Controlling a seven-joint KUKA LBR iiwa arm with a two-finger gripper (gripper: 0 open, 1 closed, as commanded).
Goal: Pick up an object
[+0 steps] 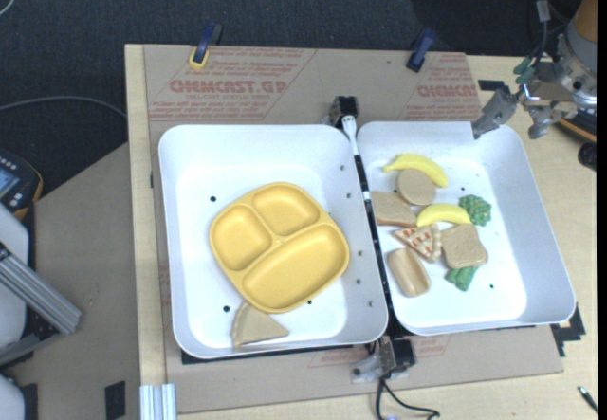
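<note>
Brown cardboard (pixel 237 86) reads "CHEMCAST GP"; the end effector (pixel 517 115) hangs with fingers spread apart.

The grey arm (pixel 579 48) is cut off by the right edge, so little more than its wrist and the two-finger gripper (pixel 517 115) shows. The tan wedge-shaped toy slice (pixel 254 325) lies partly under the yellow three-compartment plastic plate (pixel 279 244). The green toy broccoli piece (pixel 461 278) is largely hidden beneath the brown toy bread slice (pixel 464 246). The red-and-tan pizza wedge (pixel 418 240) is too small to make out its toppings.
</note>
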